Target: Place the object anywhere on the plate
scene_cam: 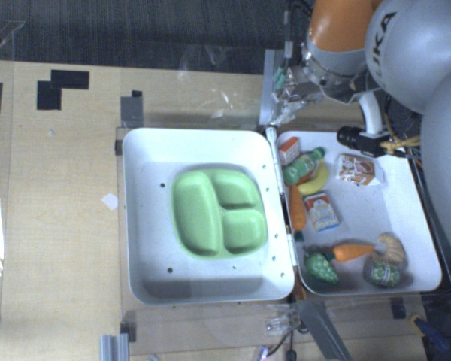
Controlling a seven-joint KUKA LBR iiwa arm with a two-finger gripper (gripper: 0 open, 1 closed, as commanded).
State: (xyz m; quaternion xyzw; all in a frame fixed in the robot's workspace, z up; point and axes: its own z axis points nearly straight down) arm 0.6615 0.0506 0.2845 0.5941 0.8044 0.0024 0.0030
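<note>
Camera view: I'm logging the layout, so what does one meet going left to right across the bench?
Left white bin → green divided plate → upright carrot → small carton with the red top → round wrapped item at the right bin's lower right.

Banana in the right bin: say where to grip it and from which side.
Grip the banana across its narrow middle, coming straight down from above. It lies flat and curved, with the green bottle tight against its upper-left side, so the tool's fingers would probably fit best across the lower-right stretch.

Arm (orange-banded) enters from right, gripper (287, 96) raised.
</note>
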